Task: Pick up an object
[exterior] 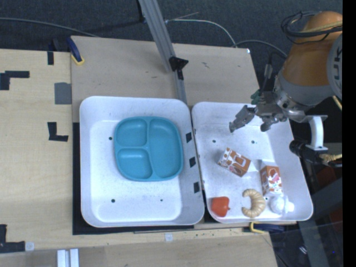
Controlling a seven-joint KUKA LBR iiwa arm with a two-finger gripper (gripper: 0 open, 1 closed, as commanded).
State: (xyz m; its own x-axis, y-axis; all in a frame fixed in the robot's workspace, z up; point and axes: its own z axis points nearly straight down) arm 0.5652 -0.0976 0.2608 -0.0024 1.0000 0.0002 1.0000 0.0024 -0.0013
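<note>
The arm (311,65) was a bulky rounded body, orange across its upper dome and pale grey below, with dark lettering partly showing on the grey shell. Black cables looped over the orange top. Its pincer (251,122) was dark grey metal with two slim fingers.

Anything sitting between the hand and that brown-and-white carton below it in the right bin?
No. In the camera view, the stretch from the hand down to the carton is bare white bin floor.
</note>
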